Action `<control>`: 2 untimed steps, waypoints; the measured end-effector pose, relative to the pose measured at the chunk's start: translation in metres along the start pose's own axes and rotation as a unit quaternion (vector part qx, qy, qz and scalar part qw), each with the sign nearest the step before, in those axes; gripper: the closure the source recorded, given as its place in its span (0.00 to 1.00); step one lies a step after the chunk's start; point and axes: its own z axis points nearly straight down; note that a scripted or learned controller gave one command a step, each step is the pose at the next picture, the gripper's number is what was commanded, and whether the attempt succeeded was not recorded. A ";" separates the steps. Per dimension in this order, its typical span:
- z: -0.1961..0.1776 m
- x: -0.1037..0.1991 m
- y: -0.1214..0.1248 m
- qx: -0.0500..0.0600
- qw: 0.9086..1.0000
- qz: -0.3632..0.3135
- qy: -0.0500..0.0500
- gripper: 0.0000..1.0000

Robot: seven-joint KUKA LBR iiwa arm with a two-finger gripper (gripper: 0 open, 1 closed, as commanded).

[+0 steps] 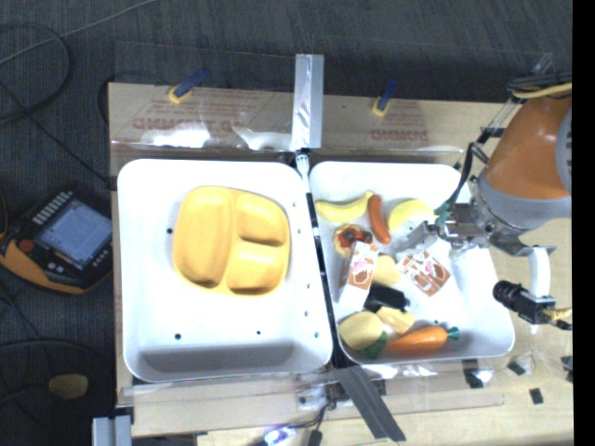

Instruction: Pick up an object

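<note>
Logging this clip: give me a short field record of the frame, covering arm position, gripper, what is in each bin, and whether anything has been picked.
arm: enters from the right, wrist over the right bin
gripper: low among the items near the bin's upper middle; finger state unclear
left bin: one yellow divided tray
right bin: banana, red sausage, yellow-green round fruit, carrot, small printed cartons, a black block
picked: nothing visibly between the fingers
</note>
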 end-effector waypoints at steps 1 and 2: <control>0.094 -0.029 0.017 -0.005 1.000 0.002 -0.002 0.00; 0.087 -0.027 0.017 -0.004 1.000 0.001 -0.001 1.00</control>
